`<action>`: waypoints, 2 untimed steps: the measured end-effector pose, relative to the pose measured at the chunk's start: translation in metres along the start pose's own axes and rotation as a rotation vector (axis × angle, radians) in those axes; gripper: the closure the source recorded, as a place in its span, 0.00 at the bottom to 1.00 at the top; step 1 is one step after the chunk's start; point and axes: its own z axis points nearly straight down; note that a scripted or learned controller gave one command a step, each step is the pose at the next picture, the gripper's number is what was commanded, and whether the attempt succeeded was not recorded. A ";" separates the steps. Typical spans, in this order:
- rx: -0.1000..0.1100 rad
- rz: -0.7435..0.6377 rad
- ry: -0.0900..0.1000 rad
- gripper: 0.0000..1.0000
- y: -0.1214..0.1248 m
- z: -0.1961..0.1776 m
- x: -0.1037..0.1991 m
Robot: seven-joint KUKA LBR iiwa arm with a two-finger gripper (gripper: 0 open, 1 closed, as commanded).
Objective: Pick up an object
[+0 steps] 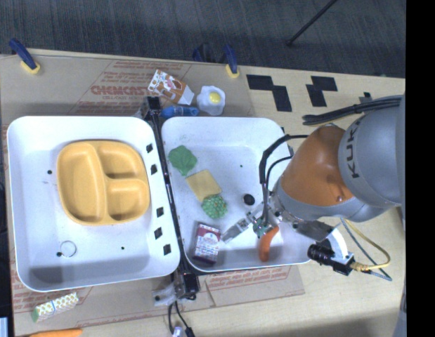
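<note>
My gripper (pixel 249 227) hangs low over the front of the right bin (pixel 231 128), open, with nothing between its fingers. An orange carrot-like piece (pixel 267 244) lies just right of and below it, near the bin's front wall. A dark red packet (pixel 207 242) lies to the gripper's left. Farther back are a green round piece (pixel 214 206), a yellow slice (pixel 203 184) and a green leafy piece (pixel 182 159). A small black item (pixel 249 200) sits just behind the gripper.
The left bin (pixel 24 188) holds a yellow divided tray (pixel 102 181). Behind the bins lie a patterned packet (pixel 166 85), a blue item (pixel 179 110) and a white-yellow object (pixel 211 99). The arm's orange band (pixel 315 170) overhangs the right bin's right edge.
</note>
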 end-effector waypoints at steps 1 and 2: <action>-0.001 0.011 -0.004 0.00 0.033 0.000 0.057; -0.001 -0.568 -0.005 0.00 0.033 -0.085 0.053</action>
